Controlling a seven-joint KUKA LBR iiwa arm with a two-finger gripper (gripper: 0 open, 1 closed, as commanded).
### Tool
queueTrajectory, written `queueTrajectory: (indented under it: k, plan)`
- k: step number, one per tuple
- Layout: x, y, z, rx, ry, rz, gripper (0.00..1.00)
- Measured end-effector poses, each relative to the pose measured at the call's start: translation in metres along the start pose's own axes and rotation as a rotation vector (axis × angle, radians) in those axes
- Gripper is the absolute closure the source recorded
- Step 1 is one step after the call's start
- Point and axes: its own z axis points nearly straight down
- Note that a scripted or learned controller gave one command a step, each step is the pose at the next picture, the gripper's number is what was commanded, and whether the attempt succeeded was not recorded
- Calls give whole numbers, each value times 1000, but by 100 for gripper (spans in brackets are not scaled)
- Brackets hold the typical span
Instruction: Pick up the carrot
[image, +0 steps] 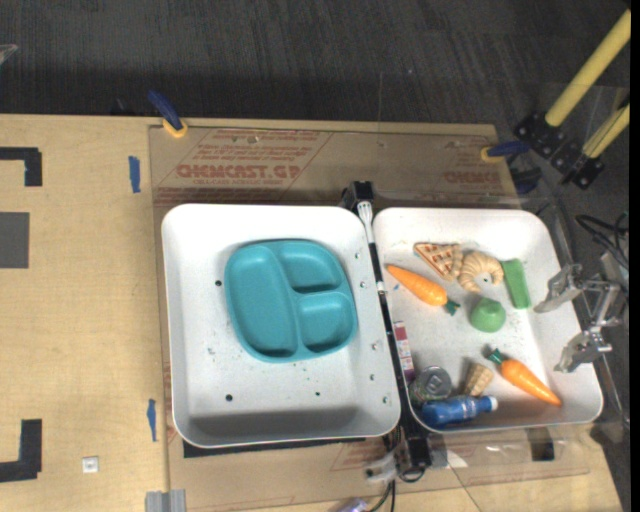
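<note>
Near the right bin's (540, 232) front right corner lies an orange plastic carrot (524, 379). Just beside its rim hangs the metal claw (583, 318), fingers spread and empty. Best straddle the carrot's thick middle.

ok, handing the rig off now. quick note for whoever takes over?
Gripper: at the right bin's right rim, holding nothing; finger state unclear.
Two carrots in the right bin: upper carrot near the divider, lower carrot near the front right corner, nearer the gripper.
Left bin holds a teal divided plate.
Done: nothing picked yet.
Left: grasp and lift a carrot.
</note>
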Motion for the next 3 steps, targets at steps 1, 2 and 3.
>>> queueTrajectory:
  k: [1, 2, 3]
  plan:
    - [4, 1, 123, 1, -3, -253, 0]
    - [-6, 13, 146, 4, -3, -459, 0]
    - [-14, -2, 146, -1, -7, -13, 0]
